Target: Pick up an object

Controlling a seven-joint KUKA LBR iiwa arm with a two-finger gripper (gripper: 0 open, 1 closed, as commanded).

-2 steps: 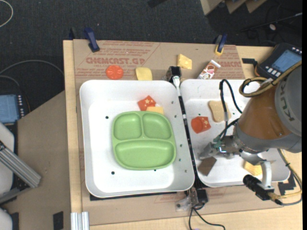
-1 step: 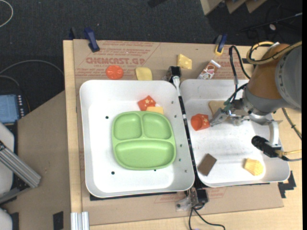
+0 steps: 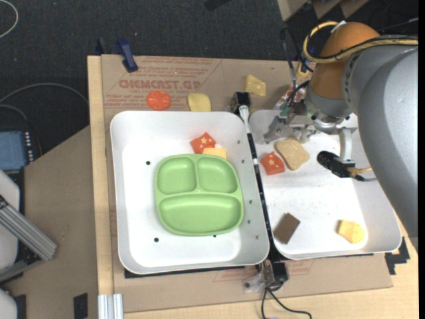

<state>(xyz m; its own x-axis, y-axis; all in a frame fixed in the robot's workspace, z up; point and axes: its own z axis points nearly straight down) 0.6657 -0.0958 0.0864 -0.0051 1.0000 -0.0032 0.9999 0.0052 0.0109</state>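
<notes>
You are looking at a tan, bread-like toy slice [image 3: 293,154] with a rounded top edge and a paler face. It is lying flat on the floor of the right-hand shallow white bin [image 3: 319,244]. The pincer [image 3: 291,129] is hanging at the far end of that bin, below the orange band of the grey arm [image 3: 372,78], and the slice is sitting just on its near side, close beneath it. From this slant you cannot tell whether the two are touching. You also cannot tell how wide the pincer is standing, as the wrist and its cables are hiding it, and nothing is showing as gripped.

A small red block [image 3: 272,164] is resting just beside the slice, on the side towards the left-hand white bin [image 3: 126,178]. A brown square piece [image 3: 287,227] and a yellow chunk [image 3: 350,231] are lying well nearer you than the pincer. A green divided plate [image 3: 198,195] is sitting in the left bin, well apart from the pincer. The counter [image 3: 106,111] is carrying both bins.
</notes>
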